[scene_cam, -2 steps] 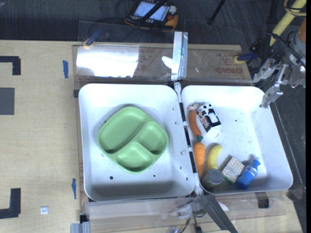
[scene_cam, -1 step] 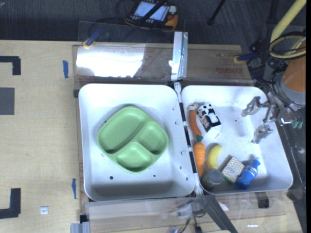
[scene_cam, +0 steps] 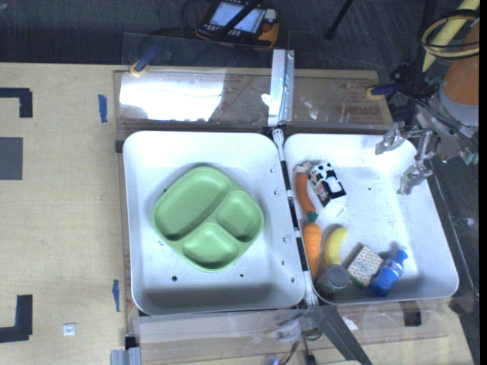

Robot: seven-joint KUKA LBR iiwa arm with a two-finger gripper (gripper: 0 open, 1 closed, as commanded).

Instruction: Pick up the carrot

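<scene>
The grey arm reaches in over the right white bin's [scene_cam: 426,280] far right corner, its metal two-finger tool [scene_cam: 407,162] spread apart, holding nothing. The long orange carrot [scene_cam: 312,248] lies against that bin's left wall.

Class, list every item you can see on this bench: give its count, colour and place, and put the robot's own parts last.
Bins: 2, white, side by side on the bench; left bin, right bin.
Divided plate: 1, green, middle of the left bin.
Carrot: 1, orange, right bin, against its left wall.
Sausage-like piece: 1, reddish-brown, right bin, just beyond the carrot.
Black-and-white item: 1, right bin, beside the sausage-like piece.
Yellow item: 1, right of the carrot.
Grey can: 1, near front edge of right bin.
Speckled block: 1, beige, beside the can.
Bottle: 1, blue, front right of right bin.
Gripper: 1, metallic, above the right bin's far right corner, holding nothing visible.
</scene>
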